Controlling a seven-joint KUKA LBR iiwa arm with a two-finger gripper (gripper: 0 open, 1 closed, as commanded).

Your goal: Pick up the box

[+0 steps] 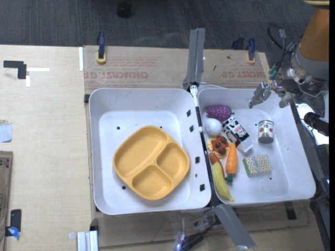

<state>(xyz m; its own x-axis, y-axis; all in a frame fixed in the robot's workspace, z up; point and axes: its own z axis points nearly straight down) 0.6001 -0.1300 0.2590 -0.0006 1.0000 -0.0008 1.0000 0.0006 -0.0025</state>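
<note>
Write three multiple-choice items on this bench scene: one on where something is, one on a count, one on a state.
1. Where is the yellow divided plate?
A. left bin
B. right bin
C. on the cardboard

2. How many compartments does that plate have?
A. two
B. three
C. five

3. How does the small can stand?
A. upright in the right bin
B. inside the plate
C. on top of the banana

Answers: 1 A, it sits in the left bin; 2 B, three hollows show; 3 A, it stands alone near the box.
</note>
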